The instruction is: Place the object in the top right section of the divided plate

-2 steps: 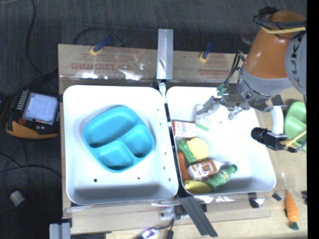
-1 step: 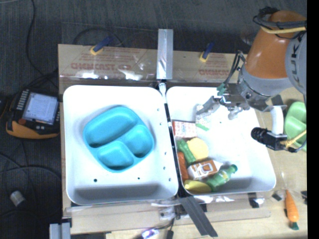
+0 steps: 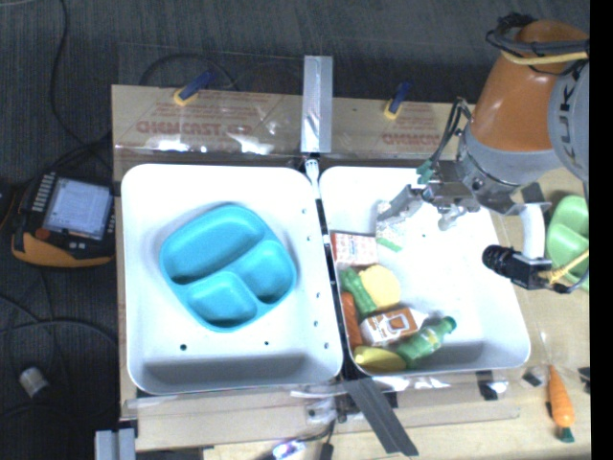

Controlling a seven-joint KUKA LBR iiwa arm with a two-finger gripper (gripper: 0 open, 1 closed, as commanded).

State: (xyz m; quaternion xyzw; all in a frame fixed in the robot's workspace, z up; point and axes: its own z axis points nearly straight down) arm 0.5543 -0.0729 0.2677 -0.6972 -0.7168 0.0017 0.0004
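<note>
A blue divided plate (image 3: 228,264) lies tilted in the left bin (image 3: 144,353), with one long section and two smaller ones, all bare. My gripper (image 3: 418,213) hangs over the back of the right bin (image 3: 479,295), open, with nothing between its fingers. Just below and left of it lies a small pink-and-white carton (image 3: 355,248). Further toward the front sit a yellow and green toy food (image 3: 374,286), an orange carrot (image 3: 351,319), a brown box (image 3: 390,326), a green bottle (image 3: 426,338) and a yellow piece (image 3: 375,357).
A ridge (image 3: 326,276) separates the two bins. Outside the right bin, a green object (image 3: 570,223) sits at the right edge and a small carrot (image 3: 560,407) lies at the front right. A handheld device (image 3: 67,214) rests left of the bench.
</note>
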